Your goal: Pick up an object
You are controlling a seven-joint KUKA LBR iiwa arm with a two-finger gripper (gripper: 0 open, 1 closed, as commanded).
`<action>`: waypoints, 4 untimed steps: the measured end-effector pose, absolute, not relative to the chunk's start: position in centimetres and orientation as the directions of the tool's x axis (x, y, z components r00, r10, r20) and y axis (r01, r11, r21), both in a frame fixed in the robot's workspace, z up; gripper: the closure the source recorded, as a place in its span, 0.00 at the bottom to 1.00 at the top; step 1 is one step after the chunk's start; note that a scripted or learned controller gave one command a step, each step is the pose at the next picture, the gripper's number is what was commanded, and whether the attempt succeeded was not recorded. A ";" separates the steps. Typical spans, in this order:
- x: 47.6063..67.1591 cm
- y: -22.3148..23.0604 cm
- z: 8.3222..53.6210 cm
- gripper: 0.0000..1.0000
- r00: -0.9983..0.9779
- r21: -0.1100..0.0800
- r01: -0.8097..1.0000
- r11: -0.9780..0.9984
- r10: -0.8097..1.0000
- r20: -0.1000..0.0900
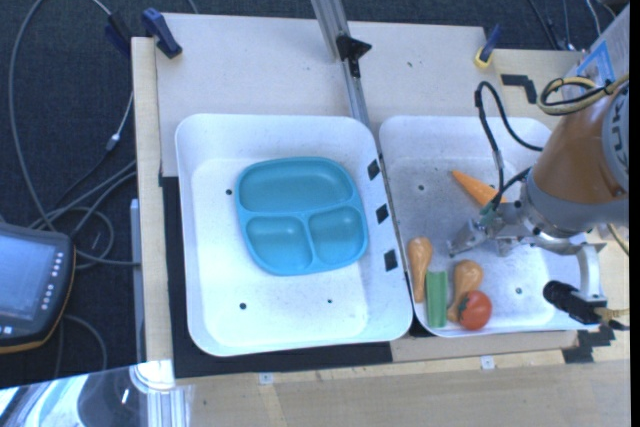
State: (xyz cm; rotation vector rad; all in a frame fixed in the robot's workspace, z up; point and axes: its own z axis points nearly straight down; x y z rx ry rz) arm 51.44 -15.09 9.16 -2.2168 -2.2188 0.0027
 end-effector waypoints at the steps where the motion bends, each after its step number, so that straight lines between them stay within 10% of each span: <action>1: 51.5 -15.1 10.3 1.00 -0.001 -0.001 1.000 0.001 1.000 0.003; 4: 53.8 -14.7 24.8 1.00 -0.002 0.006 1.000 0.002 1.000 -0.001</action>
